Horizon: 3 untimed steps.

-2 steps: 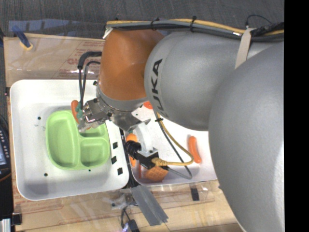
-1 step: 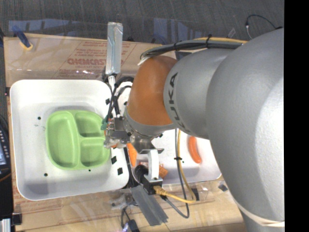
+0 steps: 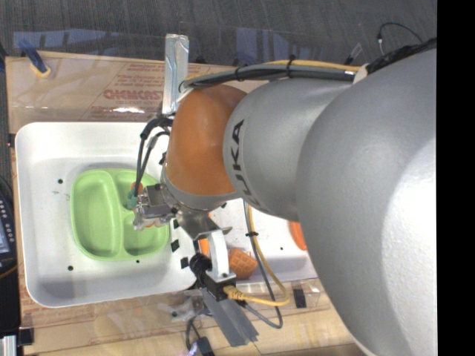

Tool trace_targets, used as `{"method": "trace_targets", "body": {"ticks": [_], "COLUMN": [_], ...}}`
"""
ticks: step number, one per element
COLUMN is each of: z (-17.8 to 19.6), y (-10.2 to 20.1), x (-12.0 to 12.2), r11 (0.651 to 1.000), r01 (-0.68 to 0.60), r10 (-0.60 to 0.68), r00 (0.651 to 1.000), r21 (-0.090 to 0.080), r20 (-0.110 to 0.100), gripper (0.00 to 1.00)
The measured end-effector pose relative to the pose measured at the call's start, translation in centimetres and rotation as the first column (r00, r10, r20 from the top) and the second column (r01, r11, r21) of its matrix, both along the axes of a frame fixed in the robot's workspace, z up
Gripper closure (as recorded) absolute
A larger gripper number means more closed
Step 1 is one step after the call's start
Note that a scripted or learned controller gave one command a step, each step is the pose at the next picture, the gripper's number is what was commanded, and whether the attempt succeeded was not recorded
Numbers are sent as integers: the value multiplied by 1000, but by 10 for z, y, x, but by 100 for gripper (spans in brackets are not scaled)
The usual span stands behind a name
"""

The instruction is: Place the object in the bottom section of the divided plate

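Observation:
A light green divided plate point(image 3: 96, 213) lies in the left white bin point(image 3: 37, 199). It has one long section on the left and smaller sections on the right. My gripper point(image 3: 151, 212) hangs over the plate's right side, above the smaller sections, and hides part of them. A small orange-red bit point(image 3: 136, 191) shows at the gripper's upper left edge; what it is I cannot make out. An orange-brown object point(image 3: 242, 260) lies in the right bin, just right of the wrist.
The big grey and orange arm point(image 3: 297, 147) covers most of the right bin. Another orange thing point(image 3: 297, 236) peeks out under the arm. A wooden bench edge point(image 3: 111, 317) runs along the front.

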State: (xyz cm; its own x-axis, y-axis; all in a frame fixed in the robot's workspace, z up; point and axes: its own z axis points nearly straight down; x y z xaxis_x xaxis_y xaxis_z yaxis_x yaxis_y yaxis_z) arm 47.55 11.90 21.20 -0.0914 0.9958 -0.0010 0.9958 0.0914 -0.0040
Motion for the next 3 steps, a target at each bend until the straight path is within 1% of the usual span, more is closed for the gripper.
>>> {"method": "trace_targets", "body": {"ticks": [1, 2, 3], "z": [130, 113, 69], "y": [41, -21, -63], "x": [36, 1, 51], "r11": [951, 843, 784], "r01": [-308, -537, -620], "r10": [308, 537, 620], "r00": [951, 843, 784], "r21": [1, 3, 3], "r20": [4, 0, -1], "gripper": [100, 100, 100]}}
